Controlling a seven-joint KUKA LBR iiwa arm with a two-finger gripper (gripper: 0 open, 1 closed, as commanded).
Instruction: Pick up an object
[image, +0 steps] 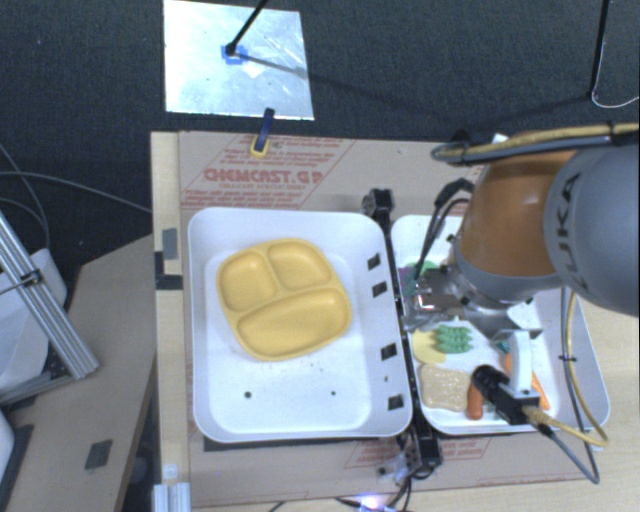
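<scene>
Bins: 2, white | left bin (215, 400): 1 yellow three-part tray (284, 298), flat | right bin (590, 395): 1 green piece (455, 339), 1 tan slice (445, 388), 1 orange piece (474, 402), near side | arm (545, 225) over right bin; gripper (432, 297) state: cannot tell

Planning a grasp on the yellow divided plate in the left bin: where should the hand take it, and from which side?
Probably the yellow divided plate by its raised outer rim, from above, on the right edge nearest the arm. It lies flat and looks too wide to span.
</scene>
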